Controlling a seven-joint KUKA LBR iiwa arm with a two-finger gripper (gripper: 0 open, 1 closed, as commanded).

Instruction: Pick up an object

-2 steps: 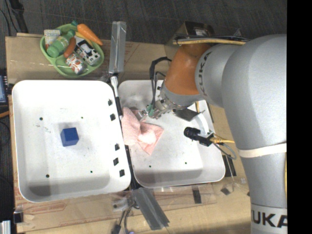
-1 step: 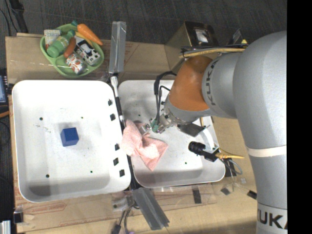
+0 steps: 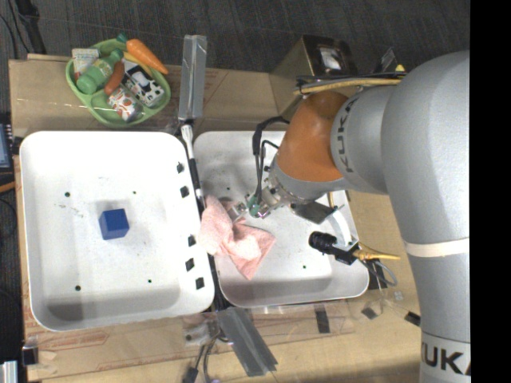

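Camera view: gripper (image 3: 257, 207) low in right bin (image 3: 319, 290), at the upper edge of a crumpled pink cloth (image 3: 236, 238); grip state cannot be told. Blue cube (image 3: 114, 223) sits in left bin (image 3: 48, 214), well apart.

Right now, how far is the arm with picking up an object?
Nothing looks lifted yet. The gripper is low in the right bin, at the upper edge of the pink cloth, which lies on the bin floor. The blue cube sits untouched in the left bin. Grasping and lifting remain.
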